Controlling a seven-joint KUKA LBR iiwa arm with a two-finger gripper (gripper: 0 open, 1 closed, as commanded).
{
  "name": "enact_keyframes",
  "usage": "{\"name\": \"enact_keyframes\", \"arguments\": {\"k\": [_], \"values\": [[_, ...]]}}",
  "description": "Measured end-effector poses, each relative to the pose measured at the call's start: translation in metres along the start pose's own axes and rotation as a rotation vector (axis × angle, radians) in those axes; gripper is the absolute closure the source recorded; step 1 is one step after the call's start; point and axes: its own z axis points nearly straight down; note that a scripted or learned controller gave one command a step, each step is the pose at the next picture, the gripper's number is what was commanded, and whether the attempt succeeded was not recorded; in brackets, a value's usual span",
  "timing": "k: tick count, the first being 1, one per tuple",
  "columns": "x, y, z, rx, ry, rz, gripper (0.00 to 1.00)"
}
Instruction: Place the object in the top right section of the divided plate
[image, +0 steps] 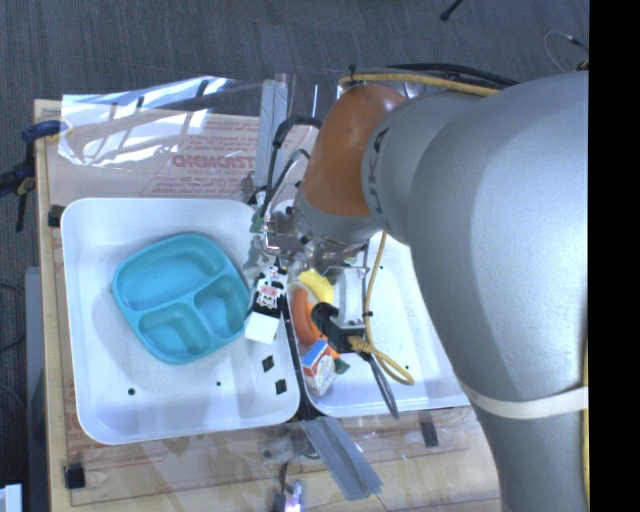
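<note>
Looking first at the jaws (272, 262), you see them low over the ridge where the two bins meet, just right of the plate; whether they are spread or pressed together you cannot tell, since cables and the wrist body cover them. A small white tag with dark markings (267, 294) hangs directly beneath them, and a white square label (261, 328) sits just below that, at the plate's right edge.

Note the turquoise plastic divided plate (180, 296) lying flat in the left shallow white bin (90, 400), turned at a slant, with one large section toward the upper left and two smaller ones toward the lower right. All three sections show bare turquoise.

To the right of the ridge, in the right shallow white bin (420, 385), you find a cluster of small objects: a yellow rounded piece (316, 285), an orange piece (302, 310) touching it, and a small red, white and blue carton (319, 366) nearer the front wall. A yellow cable (385, 362) loops over them.

Above, the orange band (340, 150) joins the large grey arm (490, 230), which covers most of the right bin. Both bins rest on a counter (200, 155) bearing clear plastic sheeting (140, 115).
</note>
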Motion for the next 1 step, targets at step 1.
{"name": "enact_keyframes", "arguments": {"k": [1], "values": [[-0.0004,0.0001,-0.0001,0.0,0.0,0.001,0.0]]}}
